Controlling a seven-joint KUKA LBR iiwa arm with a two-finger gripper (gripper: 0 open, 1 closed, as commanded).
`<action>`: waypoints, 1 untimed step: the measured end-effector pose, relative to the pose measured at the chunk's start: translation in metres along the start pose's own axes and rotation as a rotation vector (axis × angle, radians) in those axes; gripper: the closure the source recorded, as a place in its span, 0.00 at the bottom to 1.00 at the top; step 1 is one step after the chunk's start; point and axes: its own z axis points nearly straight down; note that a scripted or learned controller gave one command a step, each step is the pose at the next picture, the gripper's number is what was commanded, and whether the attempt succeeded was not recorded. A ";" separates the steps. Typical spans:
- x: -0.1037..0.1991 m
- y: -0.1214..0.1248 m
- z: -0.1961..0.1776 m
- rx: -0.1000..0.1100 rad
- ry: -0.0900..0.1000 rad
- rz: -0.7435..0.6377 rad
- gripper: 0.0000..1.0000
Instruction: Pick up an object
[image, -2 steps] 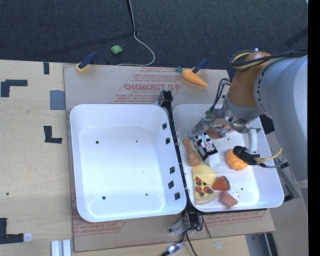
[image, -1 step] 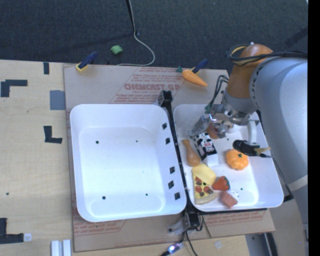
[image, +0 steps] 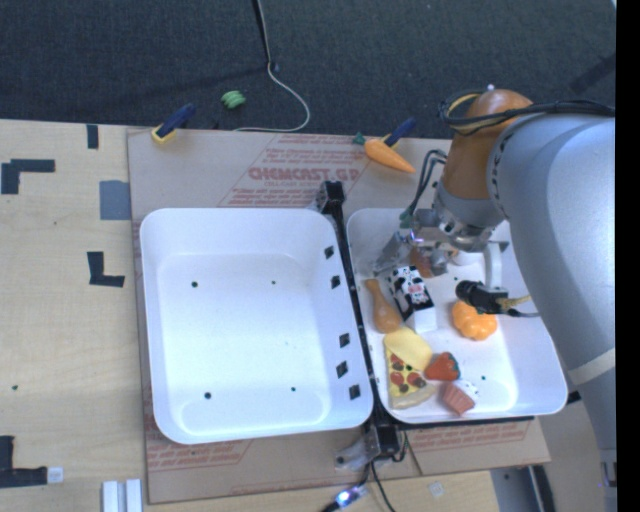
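Note:
The right bin (image: 530, 385) holds several toy foods. A tan bread-like piece (image: 382, 308) lies by its left wall, with a black-and-white toy (image: 410, 289) next to it. An orange fruit (image: 473, 321) sits toward the middle right. Toward the front lie a pizza slice (image: 404, 370), a red strawberry (image: 443, 366) and a small pink piece (image: 458, 400). My gripper (image: 408, 248) hangs low over the back of this bin, just above the black-and-white toy. I see nothing clearly held in it.
The left bin (image: 165, 300) stands alongside, split off by a black-clipped divider (image: 345, 300). A toy carrot (image: 388, 155), a blue-and-yellow clamp (image: 172, 122), a green piece (image: 233, 99) and a thin cable (image: 285, 90) lie behind the bins.

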 end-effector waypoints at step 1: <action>-0.005 -0.040 0.001 -0.063 0.010 -0.017 0.00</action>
